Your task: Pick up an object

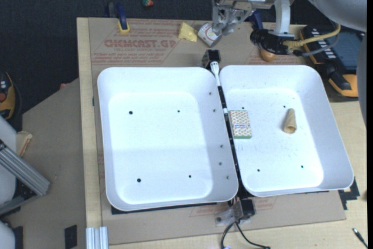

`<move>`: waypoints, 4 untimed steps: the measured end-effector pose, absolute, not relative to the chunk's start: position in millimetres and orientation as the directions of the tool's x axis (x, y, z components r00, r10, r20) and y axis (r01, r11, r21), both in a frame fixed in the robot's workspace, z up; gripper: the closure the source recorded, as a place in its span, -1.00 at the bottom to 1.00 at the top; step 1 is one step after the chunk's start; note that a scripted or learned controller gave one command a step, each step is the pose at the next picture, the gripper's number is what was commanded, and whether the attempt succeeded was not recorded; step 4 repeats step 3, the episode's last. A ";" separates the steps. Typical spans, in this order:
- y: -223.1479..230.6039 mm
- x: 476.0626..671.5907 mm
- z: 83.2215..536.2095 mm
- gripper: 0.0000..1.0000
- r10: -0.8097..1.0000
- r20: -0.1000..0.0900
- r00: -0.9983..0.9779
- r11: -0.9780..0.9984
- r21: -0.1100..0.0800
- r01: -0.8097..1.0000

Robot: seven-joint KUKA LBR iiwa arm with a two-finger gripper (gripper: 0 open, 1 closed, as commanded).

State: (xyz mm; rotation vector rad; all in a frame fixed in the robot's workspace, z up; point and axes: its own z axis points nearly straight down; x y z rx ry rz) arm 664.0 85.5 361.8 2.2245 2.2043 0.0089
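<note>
A small patterned box (pixel 240 124) lies in the right bin (pixel 326 143), close to its left wall. A tan cone-shaped piece (pixel 289 121) rests further right in the same bin. My gripper (pixel 226 21) hangs high beyond the bins' far edge, over the cardboard board, well away from both objects. A small white and grey item (pixel 207 34) sits just left of and below the gripper; whether they touch is unclear.
The left bin (pixel 111 143) stands beside the right one, joined by a black divider strip (pixel 221 102). On the board behind lie a yellow scrap (pixel 187 32) and a blue-yellow clamp (pixel 122 17). Cables and a tan object (pixel 274 46) crowd the back right.
</note>
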 end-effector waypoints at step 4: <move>167.5 668.1 327.6 1.00 1.000 0.001 0.005 -0.005 0.012 1.000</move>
